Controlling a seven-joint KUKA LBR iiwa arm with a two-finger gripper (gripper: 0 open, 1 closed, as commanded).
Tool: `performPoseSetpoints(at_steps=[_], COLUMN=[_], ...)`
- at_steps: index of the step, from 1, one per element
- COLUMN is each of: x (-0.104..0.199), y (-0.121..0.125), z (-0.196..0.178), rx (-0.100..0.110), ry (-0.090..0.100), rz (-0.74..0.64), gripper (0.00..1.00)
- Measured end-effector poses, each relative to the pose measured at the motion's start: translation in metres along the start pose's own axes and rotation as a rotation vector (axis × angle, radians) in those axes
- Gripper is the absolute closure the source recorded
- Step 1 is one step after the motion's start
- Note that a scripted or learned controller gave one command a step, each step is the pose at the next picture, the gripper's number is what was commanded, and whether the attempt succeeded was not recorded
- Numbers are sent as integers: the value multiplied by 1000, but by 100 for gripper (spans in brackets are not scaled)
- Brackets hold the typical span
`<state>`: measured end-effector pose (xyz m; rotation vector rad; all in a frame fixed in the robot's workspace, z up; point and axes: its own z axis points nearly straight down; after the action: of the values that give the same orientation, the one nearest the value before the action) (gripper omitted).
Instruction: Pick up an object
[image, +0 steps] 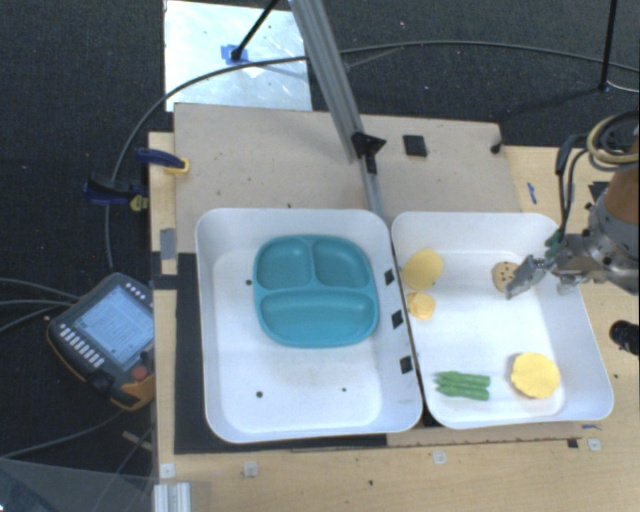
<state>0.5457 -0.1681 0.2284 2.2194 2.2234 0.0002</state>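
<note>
The right bin (470, 340) holds several food pieces. A pale yellow round piece (423, 267) and a smaller yellow chunk (421, 306) lie near its left wall. A small brown cookie (504, 273) rests at the back right, green beans (463, 384) lie near the front, and a yellow disc (535, 374) sits at the front right. My gripper (530, 275) hangs over the bin's right side, just right of the cookie and close beside it. I see nothing held in it.
The left bin (230, 380) carries a blue divided plate (315, 291) toward its back. A grey pole (340, 90) slants down to the wall between the bins. A teach pendant (105, 335) lies on the floor at the left.
</note>
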Motion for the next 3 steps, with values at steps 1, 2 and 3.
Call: performPoseSetpoints(at_steps=[1,2,3], x=[-4,4,4], y=[0,-6,-5], z=[60,112,100], rx=[0,0,-3], ry=[0,0,-1], rz=[0,0,0], gripper=[0,0,100])
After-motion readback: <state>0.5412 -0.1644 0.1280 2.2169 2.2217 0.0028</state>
